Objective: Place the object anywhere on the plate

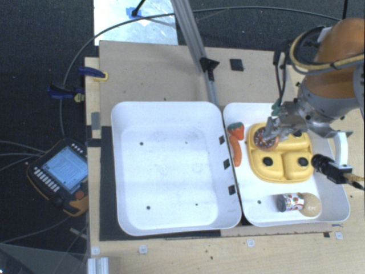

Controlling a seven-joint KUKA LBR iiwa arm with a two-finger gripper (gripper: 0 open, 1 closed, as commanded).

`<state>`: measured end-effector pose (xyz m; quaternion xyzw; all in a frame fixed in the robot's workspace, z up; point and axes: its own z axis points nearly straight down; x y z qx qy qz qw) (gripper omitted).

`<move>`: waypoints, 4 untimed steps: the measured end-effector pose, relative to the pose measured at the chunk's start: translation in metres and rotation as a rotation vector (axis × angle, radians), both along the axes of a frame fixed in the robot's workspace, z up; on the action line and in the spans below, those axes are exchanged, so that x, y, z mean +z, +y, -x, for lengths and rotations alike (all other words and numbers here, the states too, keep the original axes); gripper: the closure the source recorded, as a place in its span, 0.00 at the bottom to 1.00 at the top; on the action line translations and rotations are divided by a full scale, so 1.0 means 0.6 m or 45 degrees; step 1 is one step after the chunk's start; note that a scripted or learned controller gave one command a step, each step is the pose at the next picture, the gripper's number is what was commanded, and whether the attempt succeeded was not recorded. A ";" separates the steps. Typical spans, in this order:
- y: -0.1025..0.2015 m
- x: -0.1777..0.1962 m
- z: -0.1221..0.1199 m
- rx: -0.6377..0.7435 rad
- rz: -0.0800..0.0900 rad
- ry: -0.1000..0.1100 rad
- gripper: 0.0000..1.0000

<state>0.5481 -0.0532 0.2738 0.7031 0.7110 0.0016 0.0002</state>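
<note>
A yellow compartment plate lies in the right bin. A brown sprinkled doughnut rests at the plate's upper left corner. My gripper hangs right over the doughnut's upper right side and covers part of it. Whether it grips the doughnut is hidden from this angle. The grey arm with its orange band comes in from the upper right.
An orange carrot lies in the right bin just left of the plate. A small bottle with a beige cap lies on its side near that bin's front. The left bin adjoins on the left. A metal pole stands behind.
</note>
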 end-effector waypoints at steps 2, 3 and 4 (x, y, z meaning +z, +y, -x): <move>0.157 -0.019 -0.011 -0.002 0.001 0.003 1.00; 0.237 -0.049 0.005 -0.002 0.000 0.004 1.00; 0.322 -0.047 -0.001 -0.001 -0.001 0.001 1.00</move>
